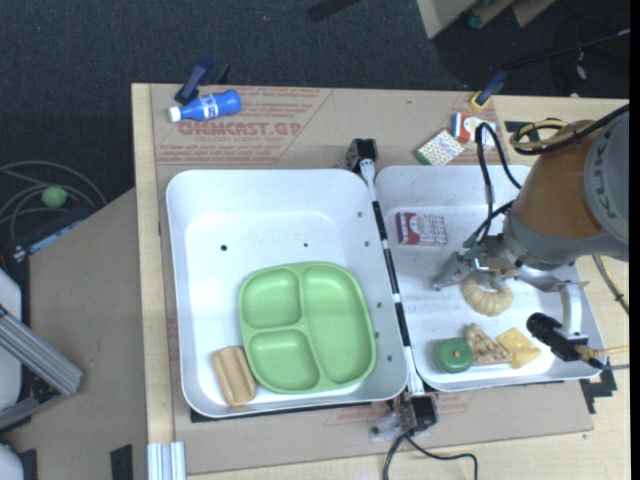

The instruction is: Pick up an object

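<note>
Grey and orange, the arm reaches into the right bin (420,183) from the right, its gripper (478,273) low over the bin floor. Its fingers look spread a little, one prong pointing left, and a pale ridged ring-shaped toy (487,295) sits right under them; whether they actually pinch it is unclear. Nearby lie a red-and-white carton (421,228), a green round piece (453,355), and a yellow block (517,345). A green divided plate (304,325) fills the left bin (200,218).
</note>
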Controlling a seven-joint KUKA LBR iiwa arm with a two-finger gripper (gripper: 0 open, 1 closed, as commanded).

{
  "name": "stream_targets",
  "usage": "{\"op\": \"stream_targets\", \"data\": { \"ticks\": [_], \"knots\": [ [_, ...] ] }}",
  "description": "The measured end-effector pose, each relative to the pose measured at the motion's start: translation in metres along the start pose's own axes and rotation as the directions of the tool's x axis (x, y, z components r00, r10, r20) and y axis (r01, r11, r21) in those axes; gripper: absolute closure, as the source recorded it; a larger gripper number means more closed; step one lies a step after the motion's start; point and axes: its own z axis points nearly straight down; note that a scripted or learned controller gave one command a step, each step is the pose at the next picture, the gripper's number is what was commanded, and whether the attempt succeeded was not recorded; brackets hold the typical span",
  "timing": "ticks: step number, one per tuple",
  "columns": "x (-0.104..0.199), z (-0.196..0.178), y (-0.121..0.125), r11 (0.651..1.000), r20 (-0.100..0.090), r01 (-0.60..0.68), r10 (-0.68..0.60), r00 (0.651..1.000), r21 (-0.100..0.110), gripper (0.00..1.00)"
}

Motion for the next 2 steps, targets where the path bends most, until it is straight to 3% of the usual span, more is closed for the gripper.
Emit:
{"op": "stream_targets", "data": {
  "ticks": [1, 2],
  "knots": [
    [-0.001, -0.011, 0.001, 1.0, 0.002, -0.001, 0.001, 1.0, -0.005, 1.0],
    [-0.011, -0.093, -0.014, 1.0, 0.002, -0.001, 0.001, 1.0, -0.006, 1.0]
  ]
}}
